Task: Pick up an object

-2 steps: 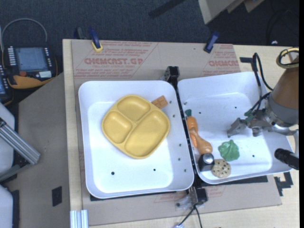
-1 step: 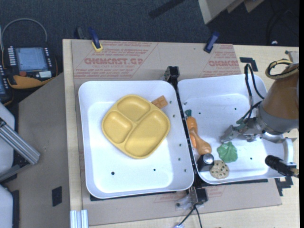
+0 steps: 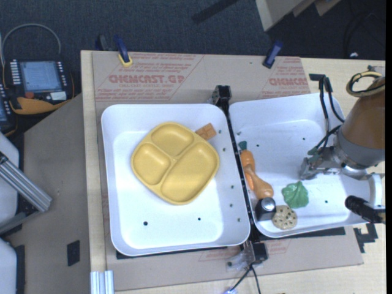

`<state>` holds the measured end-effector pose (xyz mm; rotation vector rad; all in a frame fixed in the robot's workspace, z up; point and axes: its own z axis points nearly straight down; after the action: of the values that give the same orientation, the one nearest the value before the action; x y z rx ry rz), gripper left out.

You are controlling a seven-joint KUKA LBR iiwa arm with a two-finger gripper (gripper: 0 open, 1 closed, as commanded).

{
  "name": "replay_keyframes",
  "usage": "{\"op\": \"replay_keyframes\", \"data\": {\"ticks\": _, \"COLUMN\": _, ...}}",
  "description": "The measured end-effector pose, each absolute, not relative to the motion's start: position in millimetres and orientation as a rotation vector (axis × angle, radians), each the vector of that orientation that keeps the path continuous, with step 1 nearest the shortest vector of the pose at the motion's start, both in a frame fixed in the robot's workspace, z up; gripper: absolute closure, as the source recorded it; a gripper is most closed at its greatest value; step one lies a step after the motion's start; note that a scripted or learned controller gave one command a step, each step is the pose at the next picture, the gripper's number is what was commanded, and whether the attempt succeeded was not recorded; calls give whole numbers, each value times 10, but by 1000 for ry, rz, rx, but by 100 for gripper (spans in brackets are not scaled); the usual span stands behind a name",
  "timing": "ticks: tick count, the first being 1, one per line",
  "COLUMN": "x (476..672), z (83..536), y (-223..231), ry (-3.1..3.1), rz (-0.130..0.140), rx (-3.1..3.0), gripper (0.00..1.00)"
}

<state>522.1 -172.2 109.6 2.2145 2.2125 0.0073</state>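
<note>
1. Bins sit side by side on the worktop (image 3: pixel 98 164), which is covered with brown cardboard printed in red lettering: the left bin (image 3: pixel 122 219) fills the middle of the frame, the right bin (image 3: pixel 282 121) the right-hand part.
2. Left bin: a yellow divided plate (image 3: pixel 176 162) with three compartments lies tilted in its upper half. A small orange-brown block (image 3: pixel 206 130) touches the plate's upper right edge.
3. Right bin, along its left wall: a toy carrot (image 3: pixel 251 174) with a green tip lies lengthwise, slanting down toward the lower right.
4. Just below the carrot's lower end sits a small dark round object (image 3: pixel 265 207), and touching that, at the bin's lower edge, a toy cookie (image 3: pixel 283 217) with dark chips.
5. A green leafy toy (image 3: pixel 296 194) lies just above and right of the cookie, near the centre-bottom of the right bin.
6. The arm (image 3: pixel 367 127) enters from the right edge of the frame, its orange band above a grey wrist.
7. The hand (image 3: pixel 311 167) reaches left from the wrist, hanging over the right bin just above and right of the green leafy toy. Whether its fingers are spread or pressed together I cannot tell, and nothing is visibly between them.
8. A teach pendant (image 3: pixel 38 81) rests at the upper left of the frame, off the worktop.
</note>
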Motion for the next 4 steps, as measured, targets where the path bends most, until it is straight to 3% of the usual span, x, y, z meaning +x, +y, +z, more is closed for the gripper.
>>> {"op": "replay_keyframes", "data": {"ticks": 2, "x": 5206, "z": 2179, "y": -1667, "ry": 2217, "rz": 5, "rx": 2215, "gripper": 100}}
{"op": "replay_keyframes", "data": {"ticks": 3, "x": 5216, "z": 2425, "y": -1669, "ry": 2220, "rz": 2, "rx": 2216, "gripper": 100}}
{"op": "replay_keyframes", "data": {"ticks": 4, "x": 5465, "z": 2336, "y": -1207, "ry": 2225, "rz": 3, "rx": 2214, "gripper": 100}}
